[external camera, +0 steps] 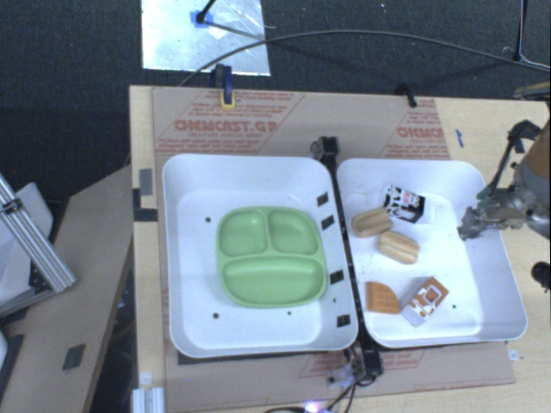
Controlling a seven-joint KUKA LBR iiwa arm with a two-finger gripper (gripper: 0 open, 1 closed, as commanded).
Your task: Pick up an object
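the task looks barely begun. the gripper [472, 224] sits low over the right bin [495, 317], close to that bin's right wall near the counter's right edge, and nothing shows between its fingers; whether they are spread or closed cannot be told from this angle. no object has been lifted. all the candidates lie on the floor of the right bin: a black-and-white carton [403, 203] toward the far side, two tan bread rolls [385, 235] near the middle, a waffle-like square [382, 297] and a small brown-and-white box [425, 300] toward the near edge. the rolls are nearest the gripper, yet apart from it. what is left, by my judgement, is the whole pick: choosing one, descending, closing and lifting.

the left bin [189, 256] holds a green divided plate [271, 256], untouched.

the brown board [284, 119] under the bins bears red print reading "chemcast gp", repeated at its far corners. the writing on the carton and box is too small to read.
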